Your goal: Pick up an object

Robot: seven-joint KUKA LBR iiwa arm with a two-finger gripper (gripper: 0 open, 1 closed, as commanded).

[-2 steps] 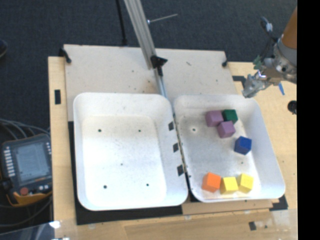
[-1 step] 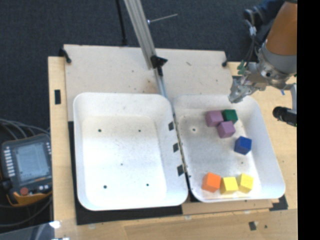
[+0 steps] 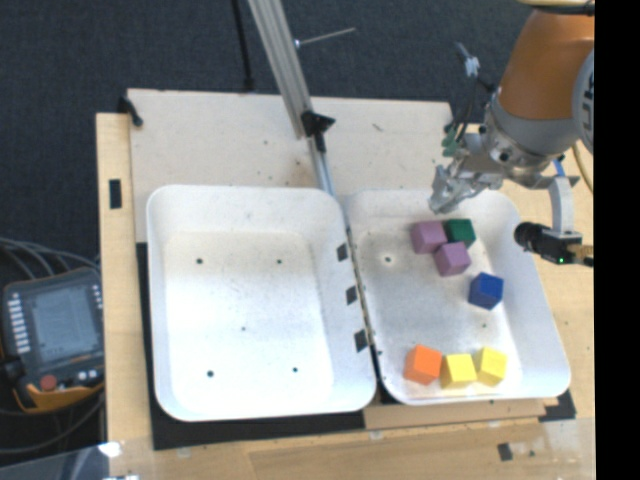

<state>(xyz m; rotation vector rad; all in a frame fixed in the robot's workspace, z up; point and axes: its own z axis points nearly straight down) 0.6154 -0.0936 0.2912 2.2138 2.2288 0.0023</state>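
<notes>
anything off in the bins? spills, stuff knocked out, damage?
Nothing stands out. All the blocks sit inside the right bin: two purple, one green and one blue up top, orange and two yellow along the near edge. The gripper hangs by the far rim.

Lighting is pretty even and soft from overhead, so the two white bins (image 3: 250, 298) come out bright but not blown out, with only faint shadows along their rims and under the blocks (image 3: 455, 366). The dark carpet (image 3: 60, 38) around the bench swallows most detail. The whole frame is low-res and a bit soft and grainy, and the arm (image 3: 545, 68) at upper right looks slightly blurred.
</notes>
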